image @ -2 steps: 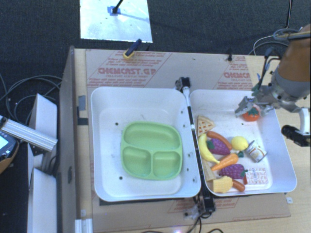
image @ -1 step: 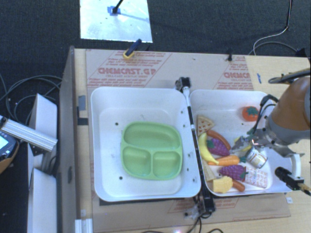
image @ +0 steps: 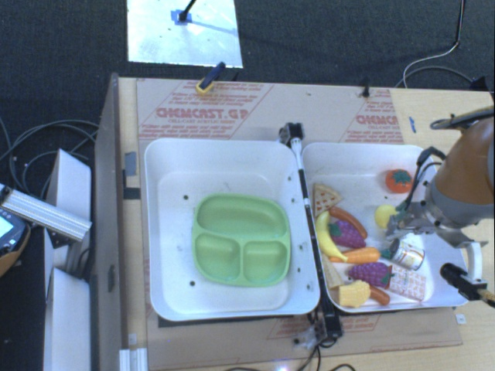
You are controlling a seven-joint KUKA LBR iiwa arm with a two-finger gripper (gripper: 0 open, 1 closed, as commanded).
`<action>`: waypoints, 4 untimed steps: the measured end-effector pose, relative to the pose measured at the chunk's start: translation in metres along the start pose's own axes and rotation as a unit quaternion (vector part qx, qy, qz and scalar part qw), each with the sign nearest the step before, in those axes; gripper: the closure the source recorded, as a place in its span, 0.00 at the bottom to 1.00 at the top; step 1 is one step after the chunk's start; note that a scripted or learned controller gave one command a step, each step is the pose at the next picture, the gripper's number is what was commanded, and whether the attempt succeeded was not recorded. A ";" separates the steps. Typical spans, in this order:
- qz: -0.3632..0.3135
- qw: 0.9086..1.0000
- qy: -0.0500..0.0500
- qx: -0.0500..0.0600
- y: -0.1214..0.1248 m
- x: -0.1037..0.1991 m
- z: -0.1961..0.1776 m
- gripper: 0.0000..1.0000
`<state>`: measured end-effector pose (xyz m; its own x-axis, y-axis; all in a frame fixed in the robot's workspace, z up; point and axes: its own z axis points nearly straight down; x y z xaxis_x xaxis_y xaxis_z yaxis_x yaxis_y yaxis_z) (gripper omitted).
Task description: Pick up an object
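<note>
From my seat I see the gripper (image: 396,238) low in the right bin (image: 348,154), over the toy food; I cannot tell its state. Beneath it lie a glossy plastic banana (image: 326,238), a carrot (image: 360,256), knobbly purple grapes (image: 370,272), a cheese wedge (image: 353,293) and a round tomato (image: 398,179). The left bin (image: 166,207) holds a smooth green divided plate (image: 241,239) with bare white floor around it. The board on the desk (image: 255,110) reads "CHEMCAST GP".
</note>
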<state>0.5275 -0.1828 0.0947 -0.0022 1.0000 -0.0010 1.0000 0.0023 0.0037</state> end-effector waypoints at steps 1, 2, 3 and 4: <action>0.000 1.000 -0.001 -0.001 0.012 -0.025 -0.127 1.00; 0.000 1.000 0.000 0.000 0.011 -0.024 -0.126 0.00; -0.001 1.000 0.002 0.003 0.077 0.046 0.008 0.00; 0.000 1.000 -0.001 -0.001 0.061 0.017 -0.089 0.00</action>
<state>0.5878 -0.1657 0.1838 -0.0016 1.0000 -0.0026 1.0000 0.0016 0.0056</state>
